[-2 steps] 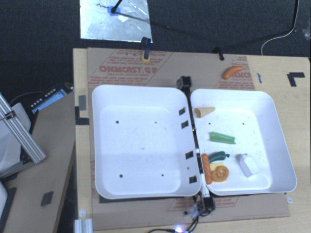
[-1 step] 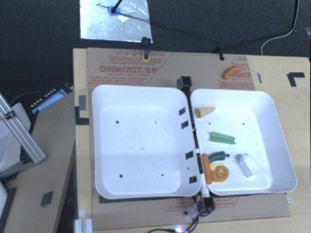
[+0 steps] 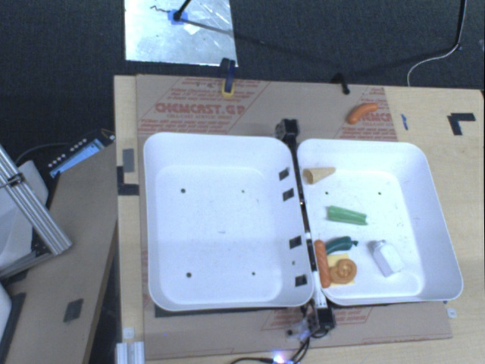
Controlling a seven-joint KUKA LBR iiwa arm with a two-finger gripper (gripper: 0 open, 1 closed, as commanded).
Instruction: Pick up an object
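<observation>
Bins sit side by side on the worktop (image 3: 424, 105), and we see every loose item gathered in the right bin (image 3: 424, 174). Near its upper left lies a tan cone (image 3: 318, 174); below it, toward the middle, a green pod (image 3: 347, 216). Along the lower left wall an orange sausage-shaped piece (image 3: 321, 263) lies lengthwise, just beside a dark green piece (image 3: 340, 243) and a round orange-yellow piece (image 3: 343, 270). A white block (image 3: 386, 258) rests to their right. Another orange piece (image 3: 361, 113) lies on the worktop beyond the right bin. The left bin (image 3: 220, 218) shows bare white floor. We cannot tell the gripper's state.
</observation>
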